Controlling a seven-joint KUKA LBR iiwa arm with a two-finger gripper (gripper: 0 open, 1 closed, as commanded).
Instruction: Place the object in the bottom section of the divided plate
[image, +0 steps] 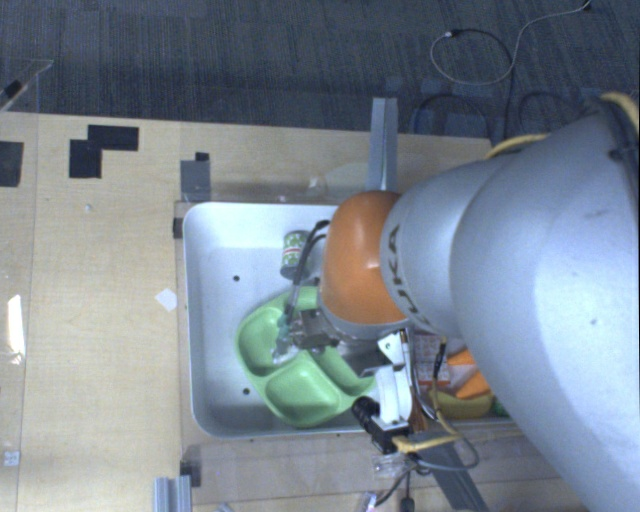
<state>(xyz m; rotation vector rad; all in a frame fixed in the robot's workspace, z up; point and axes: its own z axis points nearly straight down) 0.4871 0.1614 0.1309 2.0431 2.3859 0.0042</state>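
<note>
Arm (520, 270) bulk covers much of the left bin (205, 330) and part of the green divided plate (300, 385), whose bottom section looks bare. Gripper (290, 335) hangs over the plate; whether it is apart or together, and the object itself, I cannot tell, so its handling stays unjudged.

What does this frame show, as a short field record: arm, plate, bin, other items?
arm: grey arm with orange band reaching in from the right, low over the plate
plate: green divided plate, partly hidden under the arm
bin: white bin holding the plate
small can: near the bin's far wall, beside the arm
other items: orange and yellow things by the arm's right, too hidden to name
task state: cannot tell
</note>
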